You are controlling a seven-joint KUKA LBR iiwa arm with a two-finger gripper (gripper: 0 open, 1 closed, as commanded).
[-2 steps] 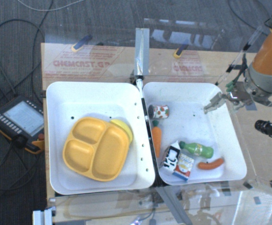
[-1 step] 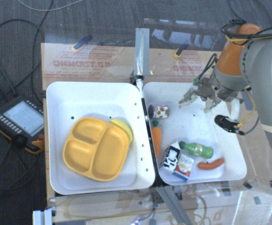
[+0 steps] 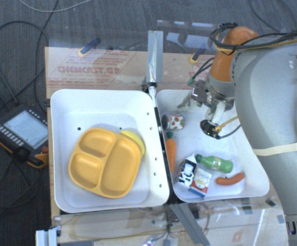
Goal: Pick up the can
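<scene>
The can (image 3: pixel 173 122) is small and white with red spots. It lies on its side in the right bin (image 3: pixel 251 181), close against that bin's left wall. My gripper (image 3: pixel 198 97) hangs over the upper middle of the right bin, up and to the right of the can and apart from it. The grey arm with its orange band (image 3: pixel 223 70) comes in from the right and covers the bin's far right corner. Nothing shows in the gripper.
Also in the right bin are a carrot (image 3: pixel 170 155) just below the can, a small carton (image 3: pixel 194 177), a green bottle (image 3: pixel 215 163) and a sausage (image 3: pixel 230 179). The left bin (image 3: pixel 66 106) holds a yellow divided plate (image 3: pixel 105 161). A metal divider post (image 3: pixel 154 55) stands between the bins.
</scene>
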